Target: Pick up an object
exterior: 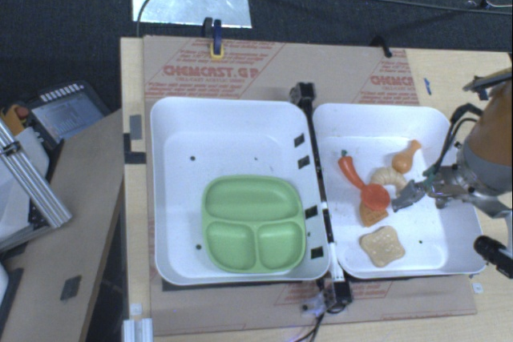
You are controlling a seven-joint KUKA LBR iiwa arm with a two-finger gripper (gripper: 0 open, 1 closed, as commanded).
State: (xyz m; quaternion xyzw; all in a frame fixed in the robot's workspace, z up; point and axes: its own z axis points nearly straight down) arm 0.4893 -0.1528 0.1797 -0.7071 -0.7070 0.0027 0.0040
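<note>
The right bin [433, 128] holds several toy foods. A red-orange carrot with a green stem [349, 170] lies at its left, with a pale croissant-like piece [388, 178] and a tan drumstick [407, 155] beside it. Below them are a red-and-orange piece [374, 202] and a beige cracker-shaped piece [382, 245]. My gripper [405, 197] reaches in from the right, low in the bin. Its tip is just right of the red-and-orange piece and just below the croissant-like piece. Nothing visibly rests in it.
The left bin [184, 132] holds a green divided plate [254, 222]. A black divider clip strip [309, 160] runs between the bins. The arm's grey body [487, 148] hangs over the right bin's right wall. Cables cross the dark floor behind.
</note>
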